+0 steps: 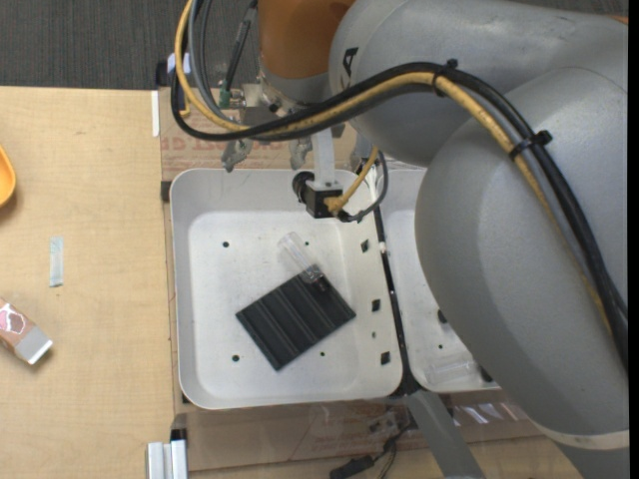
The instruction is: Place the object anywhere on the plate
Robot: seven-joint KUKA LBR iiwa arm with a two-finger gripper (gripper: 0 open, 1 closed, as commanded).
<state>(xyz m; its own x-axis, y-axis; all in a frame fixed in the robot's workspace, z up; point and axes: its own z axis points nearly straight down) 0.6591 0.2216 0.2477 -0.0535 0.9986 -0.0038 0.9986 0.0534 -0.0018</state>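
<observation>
One dark letter (349, 63), seemingly an A, stood on the grey arm (499, 88) just right of its orange band; faint reddish print (200, 148) beyond the left bin's (182, 267) far edge was unreadable.

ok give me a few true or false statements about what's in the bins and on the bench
1. The black plate lies in the bin on the view's left. True.
2. An orange thing shows at the bench's left edge. True.
3. The clear tube lies out on the wooden bench. False: it lies in the same bin, at the plate's upper edge.
4. The plate sits square to the bin's walls. False: it is turned at a slant.
</observation>
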